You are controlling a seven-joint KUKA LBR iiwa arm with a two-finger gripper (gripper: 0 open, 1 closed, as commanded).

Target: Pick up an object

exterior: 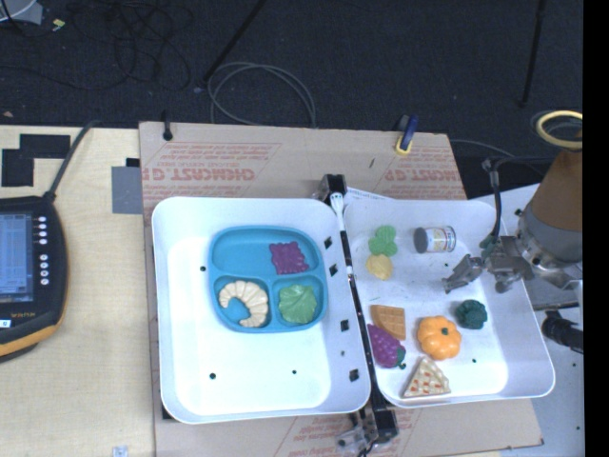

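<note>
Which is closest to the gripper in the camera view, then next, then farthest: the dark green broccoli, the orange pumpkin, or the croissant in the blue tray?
From the gripper:
1. Broccoli, just below it in the right bin.
2. Pumpkin, lower and slightly left, same bin.
3. Croissant, far left, in the blue tray in the left bin.

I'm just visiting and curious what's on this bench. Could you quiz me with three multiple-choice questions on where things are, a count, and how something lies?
1. Where is the croissant?
A. in the blue tray, left bin
B. beside the pumpkin
C. on the cardboard

2. How many foods lie in the blue tray?
A. one
B. three
C. five

3. How does the small can lie?
A. upright
B. on its side
C. between the fingers

Answers:
1 A, it fills the tray's lower left compartment.
2 B, croissant, purple grapes and green lettuce.
3 B, its side rests on the right bin floor, apart from the gripper.
</note>
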